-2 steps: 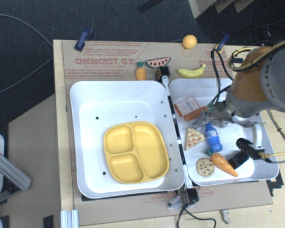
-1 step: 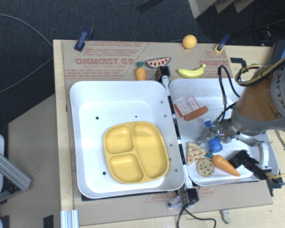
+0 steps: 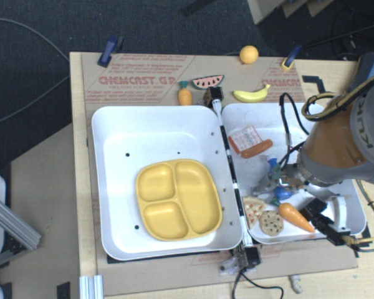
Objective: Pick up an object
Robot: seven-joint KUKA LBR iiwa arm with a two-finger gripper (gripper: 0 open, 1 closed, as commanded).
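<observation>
The right bin (image 3: 237, 114) holds several toy foods. A red sausage (image 3: 258, 149) lies by a red-and-white packet (image 3: 243, 137) near the bin's back. An orange carrot (image 3: 294, 217), a chocolate-chip cookie (image 3: 271, 223) and a pizza slice (image 3: 254, 208) lie at the front. My gripper (image 3: 275, 182) is low in the middle of this bin, just behind the carrot and pizza slice. Small blue pieces (image 3: 280, 195) show right beside it. The arm's grey wrist (image 3: 333, 148) hides the bin's right part.
The left bin (image 3: 112, 136) holds a yellow divided plate (image 3: 177, 199). Behind the bins on the bench lie a banana (image 3: 251, 94), a watermelon slice (image 3: 208, 81), a small orange fruit (image 3: 185, 96) and an orange ball (image 3: 249, 55). Black cables (image 3: 290, 114) loop over the right bin.
</observation>
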